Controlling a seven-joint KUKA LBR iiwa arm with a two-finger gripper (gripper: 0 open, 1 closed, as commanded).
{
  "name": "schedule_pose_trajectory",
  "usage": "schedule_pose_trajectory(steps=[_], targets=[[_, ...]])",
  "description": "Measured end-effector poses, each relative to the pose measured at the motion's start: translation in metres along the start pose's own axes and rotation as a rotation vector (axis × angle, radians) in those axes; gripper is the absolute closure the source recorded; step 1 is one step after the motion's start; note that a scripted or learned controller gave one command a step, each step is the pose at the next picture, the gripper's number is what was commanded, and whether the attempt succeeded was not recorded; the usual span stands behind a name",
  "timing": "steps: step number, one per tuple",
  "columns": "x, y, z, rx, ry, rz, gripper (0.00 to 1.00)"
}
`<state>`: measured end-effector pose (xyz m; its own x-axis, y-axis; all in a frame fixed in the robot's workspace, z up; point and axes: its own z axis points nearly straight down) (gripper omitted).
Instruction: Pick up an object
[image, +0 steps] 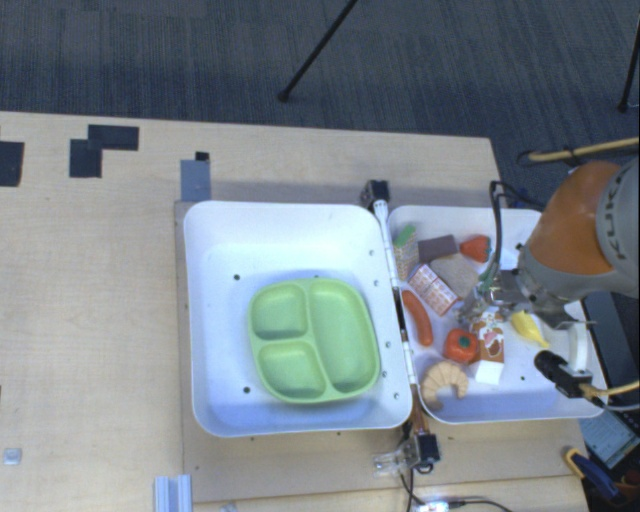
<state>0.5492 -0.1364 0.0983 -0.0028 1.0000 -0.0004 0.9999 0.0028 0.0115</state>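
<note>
Gripper (487, 300), its opening impossible to tell, hangs low in the right bin (520, 400) above a small printed packet (489, 338) beside a tomato (460, 346). Likely light, crinkly and slippery, the packet looks best pinched across its narrow sides.

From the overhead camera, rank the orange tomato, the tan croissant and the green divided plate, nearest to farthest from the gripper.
1. Round orange tomato, just left of the gripper in the right bin.
2. Tan croissant, at that bin's front edge.
3. Green divided plate, in the left bin.
</note>
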Motion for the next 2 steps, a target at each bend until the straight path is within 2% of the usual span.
schedule_pose_trajectory(steps=[1,2], targets=[[0.072,-0.050,-0.087,0.009,0.002,-0.002,1.00],[0.163,-0.047,-0.128,0.009,0.002,-0.002,1.00]])
